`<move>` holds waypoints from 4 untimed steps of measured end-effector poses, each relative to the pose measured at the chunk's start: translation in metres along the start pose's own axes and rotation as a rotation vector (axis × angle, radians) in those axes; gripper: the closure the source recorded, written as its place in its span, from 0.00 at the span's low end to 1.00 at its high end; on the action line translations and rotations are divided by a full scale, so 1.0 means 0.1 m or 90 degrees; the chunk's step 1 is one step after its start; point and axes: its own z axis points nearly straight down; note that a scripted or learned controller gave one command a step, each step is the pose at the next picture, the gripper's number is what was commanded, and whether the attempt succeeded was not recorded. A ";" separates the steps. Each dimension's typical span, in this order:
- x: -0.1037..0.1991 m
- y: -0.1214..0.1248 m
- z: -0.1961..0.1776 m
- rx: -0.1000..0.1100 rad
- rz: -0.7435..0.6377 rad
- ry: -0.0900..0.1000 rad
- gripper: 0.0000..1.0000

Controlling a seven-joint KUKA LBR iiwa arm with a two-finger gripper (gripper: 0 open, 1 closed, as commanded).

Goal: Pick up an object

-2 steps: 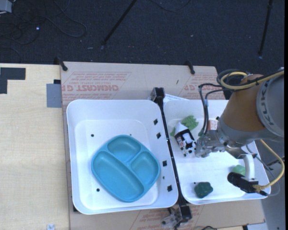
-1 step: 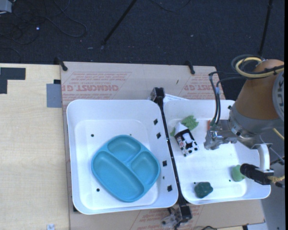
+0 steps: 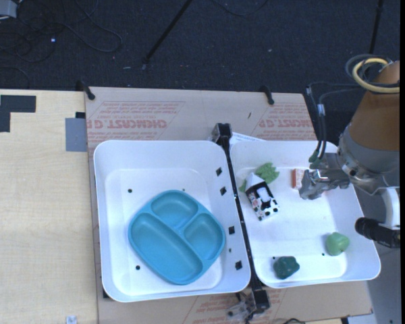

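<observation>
The right bin (image 3: 354, 265) holds a leafy green toy (image 3: 268, 173), a small black-and-white cow-patterned toy (image 3: 262, 200), a dark green lump (image 3: 285, 266), a pale green round piece (image 3: 337, 244) and a small reddish piece (image 3: 293, 177) near its far wall. My gripper (image 3: 313, 187) hangs over the right bin's far right part, just right of the reddish piece and well above the pale green piece. Nothing shows between its fingers.
The left bin (image 3: 115, 181) holds a blue divided plate (image 3: 177, 235). A black clip bar (image 3: 231, 201) joins the two bins. Cardboard (image 3: 155, 117) lies under both bins, and a light wooden bench top (image 3: 34, 214) extends left. The arm's grey and orange body (image 3: 374, 127) stands at the right.
</observation>
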 end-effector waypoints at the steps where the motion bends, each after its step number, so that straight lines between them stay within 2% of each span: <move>1: 0.58 0.07 0.15 0.005 -0.002 0.001 1.00; 3: 1.63 0.16 0.22 0.006 -0.002 0.001 1.00; 4: 2.07 0.32 0.34 0.004 -0.002 0.000 1.00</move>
